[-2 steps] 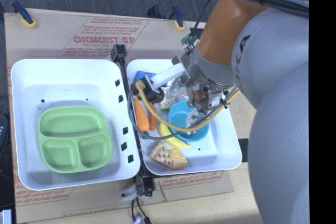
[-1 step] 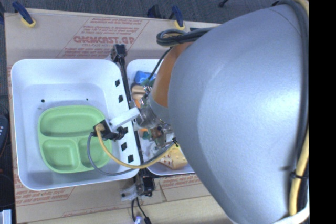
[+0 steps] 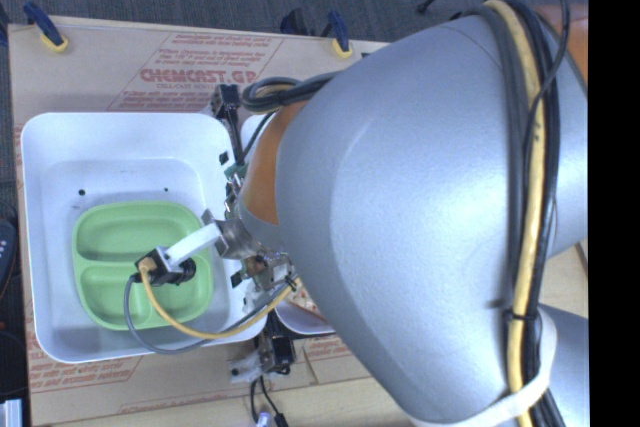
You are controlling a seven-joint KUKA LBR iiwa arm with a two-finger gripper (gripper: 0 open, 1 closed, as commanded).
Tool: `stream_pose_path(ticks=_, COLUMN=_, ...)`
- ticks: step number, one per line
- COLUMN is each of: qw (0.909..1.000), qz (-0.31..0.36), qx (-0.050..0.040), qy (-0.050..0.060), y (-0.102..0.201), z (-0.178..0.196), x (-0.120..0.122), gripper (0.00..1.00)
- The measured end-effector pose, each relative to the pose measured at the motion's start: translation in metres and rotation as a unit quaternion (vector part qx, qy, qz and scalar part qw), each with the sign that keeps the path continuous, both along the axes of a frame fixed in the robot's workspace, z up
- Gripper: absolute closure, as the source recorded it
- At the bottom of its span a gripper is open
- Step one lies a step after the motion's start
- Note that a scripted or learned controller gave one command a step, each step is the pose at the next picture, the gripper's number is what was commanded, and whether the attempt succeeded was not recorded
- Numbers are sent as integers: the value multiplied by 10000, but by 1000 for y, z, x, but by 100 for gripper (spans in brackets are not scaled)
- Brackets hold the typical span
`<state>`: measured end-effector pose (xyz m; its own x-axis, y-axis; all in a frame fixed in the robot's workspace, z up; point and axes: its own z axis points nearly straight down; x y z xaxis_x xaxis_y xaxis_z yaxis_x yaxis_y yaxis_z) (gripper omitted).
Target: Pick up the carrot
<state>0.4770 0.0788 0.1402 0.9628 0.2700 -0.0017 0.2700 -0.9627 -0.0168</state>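
End effector (image 3: pixel 250 263) at right wall of left bin (image 3: pixel 40 215), beside green tray (image 3: pixel 110 237)

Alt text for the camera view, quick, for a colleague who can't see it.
The grey arm, orange-banded above the wrist, reaches in from the right, with its wrist end over the left white bin. A divided green tray lies flat in that bin.

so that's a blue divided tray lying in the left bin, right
Not quite: the tray is green, not blue. The camera view shows it, a divided tray, lying in the left bin.
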Motion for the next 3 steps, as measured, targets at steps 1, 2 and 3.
stream_pose_path(ticks=1, qw=10000, qz=59, qx=25, qy=64, y=2, z=8, x=-2, gripper=100)
stream_pose_path(ticks=2, qw=10000, qz=22, qx=-63, qy=1, y=5, z=52, x=70, gripper=100)
stream_pose_path(ticks=3, qw=9995, qz=-305, qx=-74, qy=-9, y=-25, z=134, x=126, gripper=100)
